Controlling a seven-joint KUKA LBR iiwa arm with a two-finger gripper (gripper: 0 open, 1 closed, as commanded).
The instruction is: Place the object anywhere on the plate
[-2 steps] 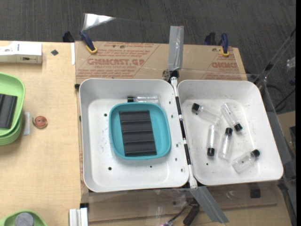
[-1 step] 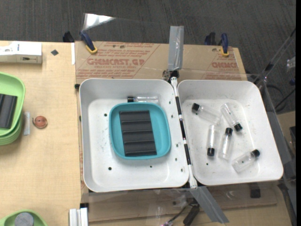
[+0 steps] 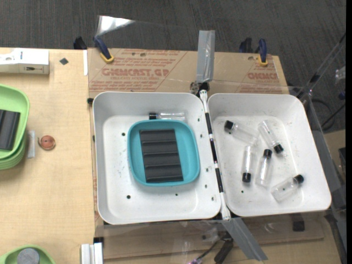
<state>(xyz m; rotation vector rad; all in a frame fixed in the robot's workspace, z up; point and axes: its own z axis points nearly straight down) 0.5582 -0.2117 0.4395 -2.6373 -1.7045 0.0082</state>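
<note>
Wooden bench (image 3: 55, 202) holds two bins: left bin (image 3: 110, 202) has a teal plate (image 3: 190, 147) with a vial (image 3: 165, 115) half-hidden behind; right bin (image 3: 313, 197) holds clear vials (image 3: 247, 164).

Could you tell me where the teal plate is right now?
The teal plate sits in the left white bin, with one clear vial lying just behind it.

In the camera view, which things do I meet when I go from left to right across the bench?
Green tray → orange disc → left bin → teal plate → right bin with vials.
</note>
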